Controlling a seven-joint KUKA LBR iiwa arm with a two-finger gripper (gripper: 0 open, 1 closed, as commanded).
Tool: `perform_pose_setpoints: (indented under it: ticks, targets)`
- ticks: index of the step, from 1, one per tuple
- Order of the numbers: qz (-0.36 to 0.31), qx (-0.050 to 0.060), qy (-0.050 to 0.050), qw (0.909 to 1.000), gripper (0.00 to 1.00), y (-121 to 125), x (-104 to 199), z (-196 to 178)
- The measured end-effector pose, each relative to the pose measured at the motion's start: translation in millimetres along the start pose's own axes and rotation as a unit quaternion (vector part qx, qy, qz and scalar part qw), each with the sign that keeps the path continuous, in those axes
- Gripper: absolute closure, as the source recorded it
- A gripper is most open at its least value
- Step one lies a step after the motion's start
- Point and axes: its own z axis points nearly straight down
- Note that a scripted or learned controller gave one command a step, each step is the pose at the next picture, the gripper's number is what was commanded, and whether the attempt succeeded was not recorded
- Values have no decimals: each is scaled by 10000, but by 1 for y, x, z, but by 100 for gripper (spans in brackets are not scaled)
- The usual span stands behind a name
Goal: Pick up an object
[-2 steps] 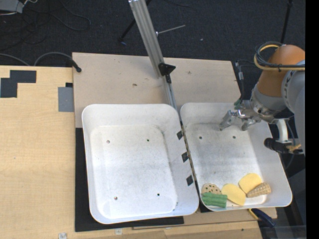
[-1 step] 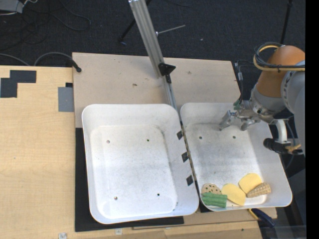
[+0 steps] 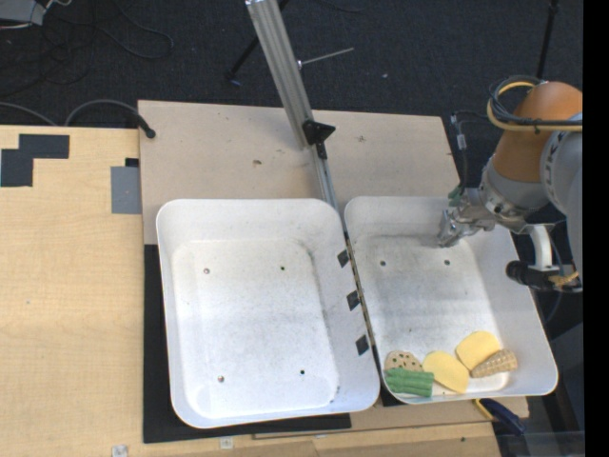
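In the right bin point(image 3: 428, 284), several small objects lie in the near corner: a brown spotted cookie point(image 3: 403, 361), a green ridged piece point(image 3: 411, 381), two yellow pieces point(image 3: 447, 370) point(image 3: 476, 347), and a tan waffle cone point(image 3: 493, 363). My gripper point(image 3: 451, 229) hangs over the far right part of that bin, well behind the objects. Nothing is seen between its fingers.
The left bin point(image 3: 252, 303) sits beside the right one, with black clips point(image 3: 353, 299) along the shared wall. A slanted aluminium bar point(image 3: 290, 89) rises behind the bins. Light wooden board lies at the left.
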Motion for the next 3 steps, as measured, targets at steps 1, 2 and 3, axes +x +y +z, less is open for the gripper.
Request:
perform_pose_setpoints:
  ticks: [1,2,3]
  targets:
    - [14,-36,-7,10000,100,6,-5,-45]
    - [21,-36,-5,10000,100,1,0,-93]
    - [20,-29,-4,10000,100,2,-1,-124]
